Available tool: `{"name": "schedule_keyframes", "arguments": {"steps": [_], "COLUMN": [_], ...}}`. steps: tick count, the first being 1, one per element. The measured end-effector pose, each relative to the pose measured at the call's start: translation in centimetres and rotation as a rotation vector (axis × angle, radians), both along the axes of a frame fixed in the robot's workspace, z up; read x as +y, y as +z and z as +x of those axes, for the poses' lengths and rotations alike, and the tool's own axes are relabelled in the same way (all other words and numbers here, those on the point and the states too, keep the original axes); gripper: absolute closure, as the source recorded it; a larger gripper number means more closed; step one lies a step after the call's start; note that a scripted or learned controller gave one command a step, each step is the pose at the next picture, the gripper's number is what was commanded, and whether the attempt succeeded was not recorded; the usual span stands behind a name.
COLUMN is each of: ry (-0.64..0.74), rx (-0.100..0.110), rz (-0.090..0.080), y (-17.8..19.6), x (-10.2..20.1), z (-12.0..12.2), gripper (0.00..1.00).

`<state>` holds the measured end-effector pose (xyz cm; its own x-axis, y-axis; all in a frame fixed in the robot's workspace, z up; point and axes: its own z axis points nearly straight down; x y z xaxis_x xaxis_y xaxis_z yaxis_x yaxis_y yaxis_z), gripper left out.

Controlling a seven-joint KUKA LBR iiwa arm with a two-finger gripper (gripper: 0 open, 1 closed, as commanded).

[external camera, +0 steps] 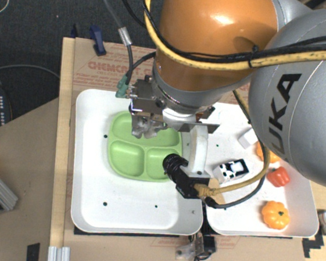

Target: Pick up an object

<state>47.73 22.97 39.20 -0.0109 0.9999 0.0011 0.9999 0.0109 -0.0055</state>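
Observation:
A light green divided plate (128, 155) lies in the left bin (91, 171), toward its upper right. My gripper (144, 129) hangs over the plate's back compartment, low and close to its surface. The big orange-banded wrist above hides the back of the plate. I see nothing held at the gripper. In the right bin (240, 219) lie a small orange pumpkin (275, 214), a red pepper (279, 176), a black-and-white toy (231, 170) and a white block (247, 136).
An orange object (260, 151) shows partly beside the arm in the right bin. Both bins sit on a brown cardboard sheet (74, 87). The front half of the left bin is bare white floor. Cables lie on the dark floor at the left.

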Motion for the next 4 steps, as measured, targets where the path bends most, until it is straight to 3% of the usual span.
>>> {"name": "schedule_keyframes", "arguments": {"steps": [1, 2, 3, 4], "ry": [-0.012, -0.011, -0.009, -0.018], "rx": [-0.019, 0.011, -0.023, 0.001], "rz": [0.004, -0.008, 0.008, -0.004], "y": [9.1, -4.6, 10.6, 5.6], "x": [-0.5, -0.5, -0.5, -7.0], "z": [4.8, 0.0, 0.3, 0.2], "gripper": [1.0, 1.0, 1.0, 1.0]}}
